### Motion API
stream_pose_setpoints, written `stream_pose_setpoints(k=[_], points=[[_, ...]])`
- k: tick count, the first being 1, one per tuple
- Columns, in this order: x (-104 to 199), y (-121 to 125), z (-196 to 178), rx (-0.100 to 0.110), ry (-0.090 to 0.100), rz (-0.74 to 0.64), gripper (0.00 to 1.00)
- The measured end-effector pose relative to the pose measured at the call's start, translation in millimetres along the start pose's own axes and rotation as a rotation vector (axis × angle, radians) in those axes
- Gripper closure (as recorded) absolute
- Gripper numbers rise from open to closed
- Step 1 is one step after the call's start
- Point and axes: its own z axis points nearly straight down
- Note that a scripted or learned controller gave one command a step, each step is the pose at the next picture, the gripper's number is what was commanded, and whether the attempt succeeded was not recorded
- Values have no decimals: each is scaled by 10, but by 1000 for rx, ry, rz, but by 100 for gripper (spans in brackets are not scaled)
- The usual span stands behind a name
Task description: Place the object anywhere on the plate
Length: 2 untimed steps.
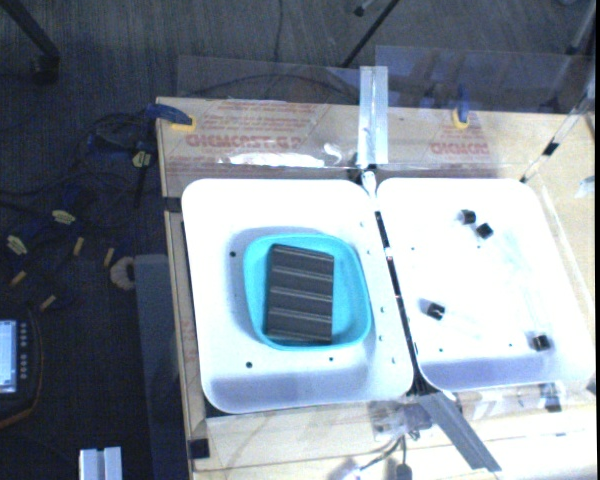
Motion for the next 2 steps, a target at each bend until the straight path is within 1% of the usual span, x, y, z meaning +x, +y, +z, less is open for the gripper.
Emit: stream_pose_setpoints(k=[1,2], points=[[4,-13,1247,5,-1,74,0],[1,0,92,0,0,237,0]])
